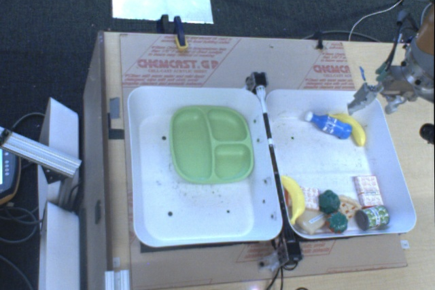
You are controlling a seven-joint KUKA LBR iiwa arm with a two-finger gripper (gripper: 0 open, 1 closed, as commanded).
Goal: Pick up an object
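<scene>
Half-cropped gripper (377, 97) — fingers indistinct

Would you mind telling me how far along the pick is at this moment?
Nothing looks picked yet. The tool hangs near the right bin's far right corner with nothing visibly in it. The blue bottle and the banana beside it lie on the bin floor. Descending, gripping and lifting are all left.

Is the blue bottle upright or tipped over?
Tipped over: the blue bottle lies on its side in the right bin, white cap pointing left, against a banana.
</scene>
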